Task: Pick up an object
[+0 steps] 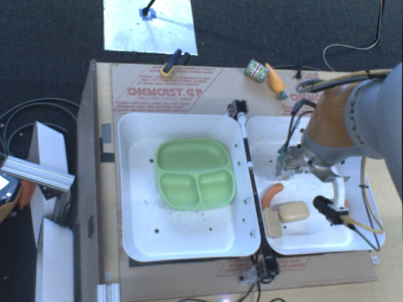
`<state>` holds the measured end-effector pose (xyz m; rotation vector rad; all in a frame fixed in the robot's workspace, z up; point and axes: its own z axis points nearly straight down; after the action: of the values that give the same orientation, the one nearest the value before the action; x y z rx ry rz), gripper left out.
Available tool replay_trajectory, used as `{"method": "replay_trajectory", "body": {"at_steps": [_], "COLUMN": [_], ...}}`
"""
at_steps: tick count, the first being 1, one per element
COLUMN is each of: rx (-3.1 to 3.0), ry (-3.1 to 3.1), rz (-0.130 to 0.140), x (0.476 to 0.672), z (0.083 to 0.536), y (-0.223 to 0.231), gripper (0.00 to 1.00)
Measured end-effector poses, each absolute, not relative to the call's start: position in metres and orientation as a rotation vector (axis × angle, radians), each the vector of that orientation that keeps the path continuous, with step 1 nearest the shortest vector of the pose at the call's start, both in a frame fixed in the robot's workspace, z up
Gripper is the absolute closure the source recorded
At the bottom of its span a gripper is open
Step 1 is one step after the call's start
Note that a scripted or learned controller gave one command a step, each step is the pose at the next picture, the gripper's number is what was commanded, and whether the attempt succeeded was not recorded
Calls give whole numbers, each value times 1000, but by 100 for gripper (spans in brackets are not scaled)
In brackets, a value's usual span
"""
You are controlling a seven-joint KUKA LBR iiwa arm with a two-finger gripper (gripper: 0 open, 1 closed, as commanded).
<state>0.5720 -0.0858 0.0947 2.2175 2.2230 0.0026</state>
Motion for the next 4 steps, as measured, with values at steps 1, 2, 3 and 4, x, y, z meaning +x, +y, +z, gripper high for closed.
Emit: {"method": "replay_trajectory", "body": {"at_steps": [1, 2, 3, 4], "rx": [2218, 2214, 2219, 2221], "ry": [2223, 2223, 2222, 2222], "rz": [3, 5, 1, -1], "x": [572, 643, 602, 540], "z": [95, 186, 84, 84], "y": [-86, -75, -88, -102], "gripper": [0, 0, 0, 0]}}
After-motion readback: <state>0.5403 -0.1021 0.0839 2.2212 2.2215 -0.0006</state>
